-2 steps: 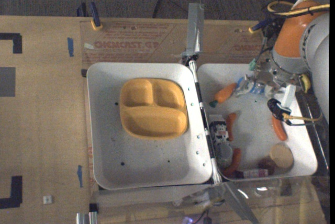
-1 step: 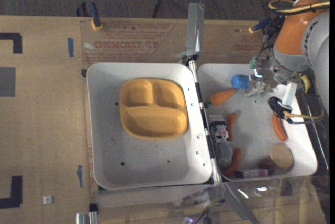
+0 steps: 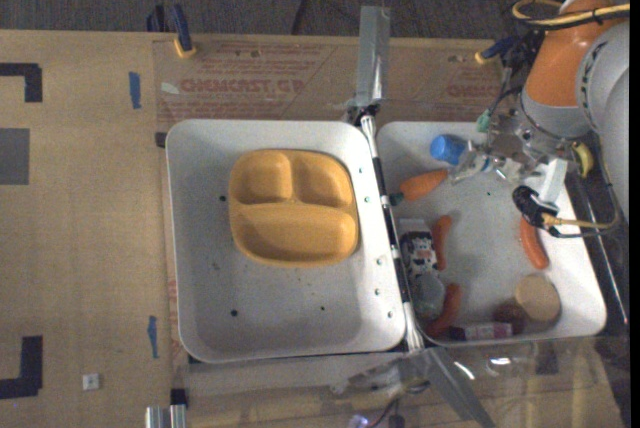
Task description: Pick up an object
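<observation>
We see no single target; the candidates sit in the right bin (image 3: 590, 301): a blue cup-like piece (image 3: 447, 149) at the top, an orange carrot (image 3: 423, 184) just below it by the left wall, a small red sausage (image 3: 441, 236) mid-bin, another red sausage (image 3: 533, 243) by the right side, a tan round block (image 3: 538, 297) at lower right, a grey lump (image 3: 428, 293) and a red sausage (image 3: 447, 308) along the lower left. The left bin (image 3: 200, 316) holds a yellow divided tray (image 3: 294, 207), upright, near its upper middle. The arm (image 3: 575, 66) reaches in from the right, wrist tilted down over the right bin's upper part, pincer (image 3: 478, 161) just beside the blue piece and carrot. We cannot tell how the pincer stands or whether it holds anything. Red print on the bench (image 3: 80, 246) cardboard is too blurred to read.
</observation>
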Controlling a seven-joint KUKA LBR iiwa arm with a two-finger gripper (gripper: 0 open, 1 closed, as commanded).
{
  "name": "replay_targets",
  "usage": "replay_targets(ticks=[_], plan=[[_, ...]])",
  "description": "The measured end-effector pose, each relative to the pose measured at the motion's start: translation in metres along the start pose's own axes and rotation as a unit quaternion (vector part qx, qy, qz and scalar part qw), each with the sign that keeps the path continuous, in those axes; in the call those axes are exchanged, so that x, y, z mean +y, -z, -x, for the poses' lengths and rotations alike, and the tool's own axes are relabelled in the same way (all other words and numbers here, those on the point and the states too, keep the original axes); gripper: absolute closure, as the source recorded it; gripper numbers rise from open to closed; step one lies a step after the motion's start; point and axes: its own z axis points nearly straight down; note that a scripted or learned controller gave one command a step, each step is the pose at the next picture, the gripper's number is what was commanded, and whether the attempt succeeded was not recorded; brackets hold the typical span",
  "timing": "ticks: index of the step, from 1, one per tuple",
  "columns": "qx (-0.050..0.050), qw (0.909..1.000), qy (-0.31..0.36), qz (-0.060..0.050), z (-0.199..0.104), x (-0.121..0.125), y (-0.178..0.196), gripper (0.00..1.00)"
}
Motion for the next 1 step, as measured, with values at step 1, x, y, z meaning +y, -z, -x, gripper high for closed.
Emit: replay_targets(ticks=[1], plan=[[-0.003, 0.9979, -0.060, 0.023, 0.0360, 0.0089, 0.0568, 0.00]])
